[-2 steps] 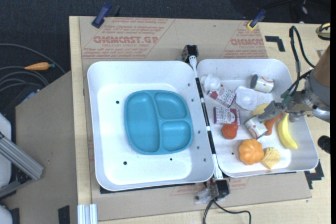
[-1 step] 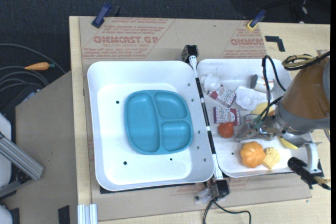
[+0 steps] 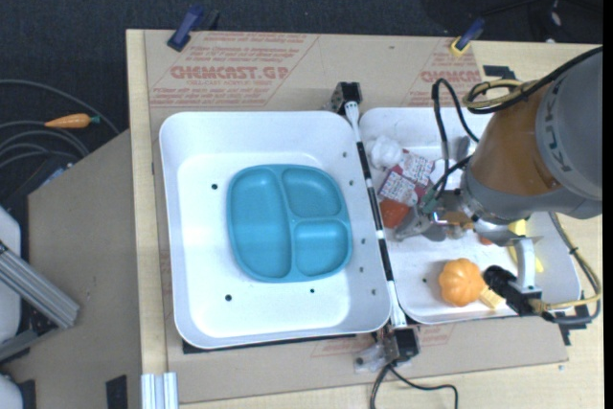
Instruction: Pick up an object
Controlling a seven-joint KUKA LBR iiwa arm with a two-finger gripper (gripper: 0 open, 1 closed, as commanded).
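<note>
Count on inspection — two white bins: left bin and right bin. One blue divided plate, with three compartments. One orange pumpkin-shaped toy. One red-and-white packet. One crumpled white item — identity unclear.

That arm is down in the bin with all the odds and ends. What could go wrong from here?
The gripper is low in the right bin, beside the red-and-white packet and close to the dividing wall; it might catch that wall or shove the packet rather than lift it. The round orange object nearby could roll off if bumped.
</note>
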